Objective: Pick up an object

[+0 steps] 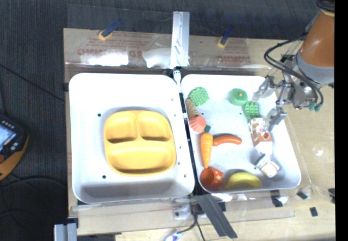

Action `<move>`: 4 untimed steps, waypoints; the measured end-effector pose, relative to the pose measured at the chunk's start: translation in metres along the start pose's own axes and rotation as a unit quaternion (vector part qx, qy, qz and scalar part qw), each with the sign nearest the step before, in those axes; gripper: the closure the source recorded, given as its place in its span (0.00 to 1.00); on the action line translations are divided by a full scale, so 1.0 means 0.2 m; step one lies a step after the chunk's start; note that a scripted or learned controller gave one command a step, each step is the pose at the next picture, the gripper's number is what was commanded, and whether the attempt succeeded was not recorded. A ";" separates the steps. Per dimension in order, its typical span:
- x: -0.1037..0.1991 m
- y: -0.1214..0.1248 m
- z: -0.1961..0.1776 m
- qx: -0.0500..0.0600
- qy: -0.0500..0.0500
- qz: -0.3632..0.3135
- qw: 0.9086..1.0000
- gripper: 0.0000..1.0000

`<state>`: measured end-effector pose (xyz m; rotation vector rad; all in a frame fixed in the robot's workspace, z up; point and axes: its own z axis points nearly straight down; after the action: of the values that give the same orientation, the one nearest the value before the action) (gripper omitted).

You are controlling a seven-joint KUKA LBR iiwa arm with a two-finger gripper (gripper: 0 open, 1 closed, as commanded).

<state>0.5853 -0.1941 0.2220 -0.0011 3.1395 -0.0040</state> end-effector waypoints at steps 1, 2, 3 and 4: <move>-0.17 -0.04 0.55 0.001 0.000 0.012 1.000 0.00; -0.22 0.22 0.66 0.000 -0.004 0.106 0.994 0.00; 0.07 0.45 0.66 0.000 -0.004 0.110 0.994 0.00; 0.24 0.50 0.65 0.001 -0.010 0.062 0.998 0.00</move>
<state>0.5377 -0.0948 0.0918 0.1931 3.1129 -0.0067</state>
